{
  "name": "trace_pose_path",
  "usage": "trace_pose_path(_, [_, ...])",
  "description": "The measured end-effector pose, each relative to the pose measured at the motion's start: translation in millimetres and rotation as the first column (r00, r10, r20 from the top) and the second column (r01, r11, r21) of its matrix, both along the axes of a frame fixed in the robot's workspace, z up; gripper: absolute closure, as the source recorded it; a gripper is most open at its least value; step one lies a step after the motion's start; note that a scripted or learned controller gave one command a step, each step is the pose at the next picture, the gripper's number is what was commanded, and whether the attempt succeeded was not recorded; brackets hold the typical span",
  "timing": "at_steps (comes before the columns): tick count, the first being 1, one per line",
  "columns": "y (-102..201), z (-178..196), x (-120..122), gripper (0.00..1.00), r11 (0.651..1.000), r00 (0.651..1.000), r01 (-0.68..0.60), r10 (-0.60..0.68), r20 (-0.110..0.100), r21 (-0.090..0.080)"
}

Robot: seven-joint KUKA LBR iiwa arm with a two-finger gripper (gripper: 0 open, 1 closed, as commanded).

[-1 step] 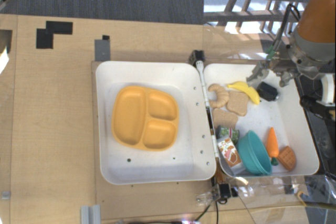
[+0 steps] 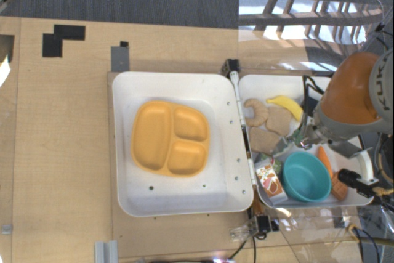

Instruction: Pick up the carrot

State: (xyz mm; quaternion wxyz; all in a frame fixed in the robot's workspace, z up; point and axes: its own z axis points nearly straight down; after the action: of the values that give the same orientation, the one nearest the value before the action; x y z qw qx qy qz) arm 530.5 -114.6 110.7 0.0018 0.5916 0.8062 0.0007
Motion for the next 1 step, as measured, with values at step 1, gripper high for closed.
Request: trace_pose_path(1, [-90.3,72.0,9.8,0.0,0.999,0.999,-0.032,0.032,0.011,-0.009])
